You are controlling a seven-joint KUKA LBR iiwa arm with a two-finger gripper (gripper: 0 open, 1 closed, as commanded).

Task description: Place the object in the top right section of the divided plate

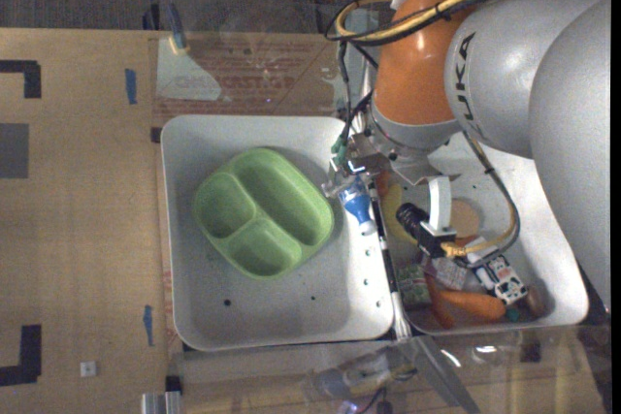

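A: Green divided plate (264,211)?
B: In the left bin (194,305), lying flat, turned at a slant, three sections, all bare.

A: And the object to place?
B: Hard to tell. Possibly the small blue item (357,206), just right of the plate, at the rim shared with the right bin (568,291).

A: Gripper (346,175)?
B: Directly above that blue item, seemingly touching it. Open or closed, holding or not: cannot tell from here.

A: Any writing?
B: "KUKA" in dark letters down the grey arm (543,73), beside the orange band, first letter partly hidden. Reddish print on the clear sheet (243,73) behind the bins, too faint to read.

A: Right bin?
B: Cluttered: an orange carrot-shaped piece (471,305), with a small white packet (505,281) just beside it, label illegible.
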